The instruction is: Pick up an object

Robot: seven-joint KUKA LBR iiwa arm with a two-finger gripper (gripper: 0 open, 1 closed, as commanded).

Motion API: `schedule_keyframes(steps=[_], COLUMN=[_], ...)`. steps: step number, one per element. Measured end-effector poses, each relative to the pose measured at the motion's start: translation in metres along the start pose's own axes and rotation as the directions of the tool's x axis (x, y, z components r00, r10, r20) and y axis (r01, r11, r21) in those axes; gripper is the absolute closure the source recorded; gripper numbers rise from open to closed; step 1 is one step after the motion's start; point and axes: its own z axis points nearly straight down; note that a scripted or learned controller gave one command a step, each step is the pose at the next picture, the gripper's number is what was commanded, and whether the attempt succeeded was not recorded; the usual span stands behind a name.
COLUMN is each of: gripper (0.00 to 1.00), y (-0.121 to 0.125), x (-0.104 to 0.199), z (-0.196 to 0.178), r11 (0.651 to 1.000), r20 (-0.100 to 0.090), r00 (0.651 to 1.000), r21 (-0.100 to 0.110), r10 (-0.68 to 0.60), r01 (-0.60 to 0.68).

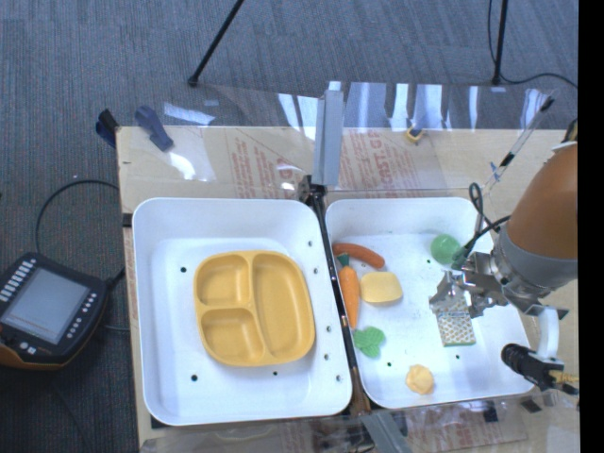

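The grey arm (552,220), with its orange band above the wrist, reaches in from the right edge of the bench and bends down over the right-hand bin's right side. Its wrist slants toward the bin's middle. The gripper (455,302) hangs low near the bin's right wall, pointing down.

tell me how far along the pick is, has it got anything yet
Done: the grey arm has reached into the right white bin, with its claw low over the bin floor near the round green toy. In hand: nothing visibly between the claw. Left: the grasp and lift; the orange toy carrot, yellow block and green leafy piece all lie on the bin floor.
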Motion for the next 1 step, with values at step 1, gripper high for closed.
schedule_keyframes(steps=[1], gripper=[1.00], y=[0.0125], x=[0.0815], z=[-0.0308], r11=[0.996], r20=[-0.001], r00=[0.996], r21=[0.003], r10=[-0.092], r01=[0.092])
